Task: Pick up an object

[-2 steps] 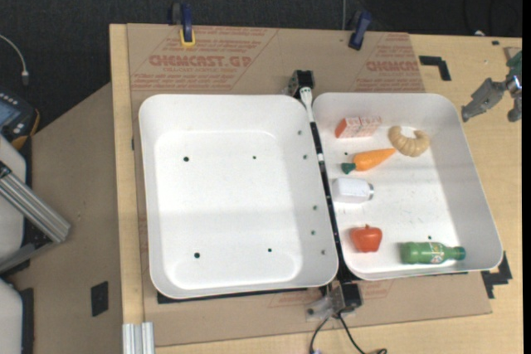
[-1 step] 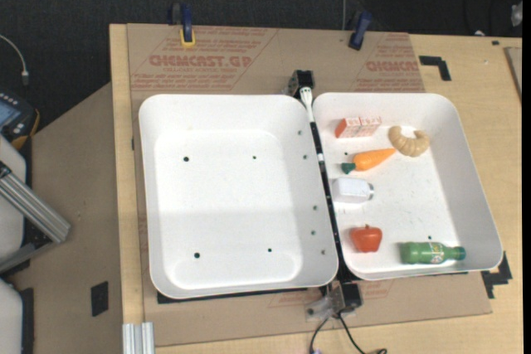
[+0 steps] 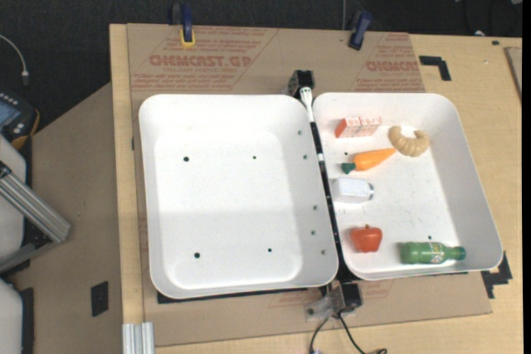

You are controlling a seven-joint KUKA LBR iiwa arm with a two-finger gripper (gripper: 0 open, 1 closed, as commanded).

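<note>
Camera view: you are looking down at a slant on two shallow white bins lying side by side on a brown cardboard sheet (image 3: 249, 54) with red lettering.
Left bin (image 3: 166, 178): you are seeing its bare white floor, marked by four small dark dots.
Right bin (image 3: 474, 178): this one is carrying all six objects you could pick from; its inner edge is touching the left bin's edge.
Small box (image 3: 358, 127): red and white, it is lying flat near the far-left corner of the right bin.
Pastry (image 3: 410, 141): a tan, curled piece is sitting just to the right of the small box, apart from it.
Carrot (image 3: 371, 159): orange with a green end, it is lying tilted below the small box, its tip pointing toward the pastry and ending just short of it.
White block (image 3: 352, 191): pale and hard to make out against the floor, it is resting just below the carrot, close to the bin's left wall.
Red vegetable (image 3: 366, 239): round with a green stem, it is sitting near the front of the bin, below the white block.
Green bottle (image 3: 431, 253): it is lying on its side at the front of the bin, to the right of the red vegetable and apart from it.
Clamps (image 3: 184, 21): two blue clamps are gripping the far edge of the cardboard sheet.
Cable (image 3: 332, 332): a dark lead is trailing off the near edge between the bins.
</note>
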